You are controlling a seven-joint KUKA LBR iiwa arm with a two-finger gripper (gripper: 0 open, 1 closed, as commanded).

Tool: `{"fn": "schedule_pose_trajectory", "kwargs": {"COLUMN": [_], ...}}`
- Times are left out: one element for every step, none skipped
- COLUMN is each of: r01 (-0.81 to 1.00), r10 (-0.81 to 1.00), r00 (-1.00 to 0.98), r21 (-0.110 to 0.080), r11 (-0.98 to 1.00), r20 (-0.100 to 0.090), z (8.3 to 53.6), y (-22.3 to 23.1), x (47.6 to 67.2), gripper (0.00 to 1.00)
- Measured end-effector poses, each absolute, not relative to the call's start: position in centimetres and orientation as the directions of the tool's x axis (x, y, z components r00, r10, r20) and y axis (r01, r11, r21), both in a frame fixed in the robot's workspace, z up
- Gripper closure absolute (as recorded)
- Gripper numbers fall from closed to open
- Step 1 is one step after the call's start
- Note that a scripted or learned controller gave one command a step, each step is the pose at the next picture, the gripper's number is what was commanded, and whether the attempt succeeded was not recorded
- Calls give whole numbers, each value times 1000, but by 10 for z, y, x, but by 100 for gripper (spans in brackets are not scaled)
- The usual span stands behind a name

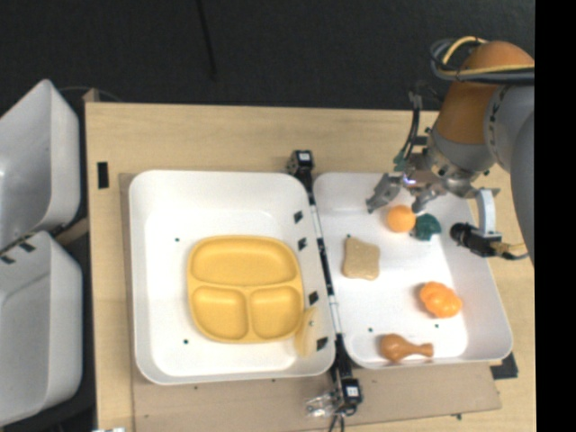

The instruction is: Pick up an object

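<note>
The pincer (400,196) is hanging over the far end of the right bin (468,331), its two dark fingers spread apart and nothing showing between them. One finger (382,193) is reaching out toward the bin's middle wall, while the other is sitting close above a small orange ball (400,219). That ball is lying on the bin floor just below the pincer, toward the camera, close to the finger tips but not between them. A dark green lump (427,228) is resting just beside the ball, on the side of the arm (472,106), whose grey body and orange band are leaning in from the right.

Farther down the same bin, a tan slice of bread (361,259) is lying near the middle wall, an orange fruit (439,300) is sitting toward the outer wall, and a brown drumstick (405,348) is lying along the near edge, all well apart from the pincer. In the left bin (153,268), a yellow divided tray (245,288) is sitting flat.
</note>
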State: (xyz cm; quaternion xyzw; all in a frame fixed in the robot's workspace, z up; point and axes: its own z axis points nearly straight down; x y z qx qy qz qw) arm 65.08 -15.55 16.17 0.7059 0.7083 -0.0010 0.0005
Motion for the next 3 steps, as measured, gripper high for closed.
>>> {"fn": "schedule_pose_trajectory", "kwargs": {"r01": [1000,1000,1000], "r10": [1000,1000,1000], "r00": [-1,-3,-3], "r21": [5,0,3], "r11": [1,3,3], "r20": [-2,-2,-4], "z": [128,101,113], "y": [-152,-153,-154], "x": [655,655,656], "gripper": [0,0,100]}}
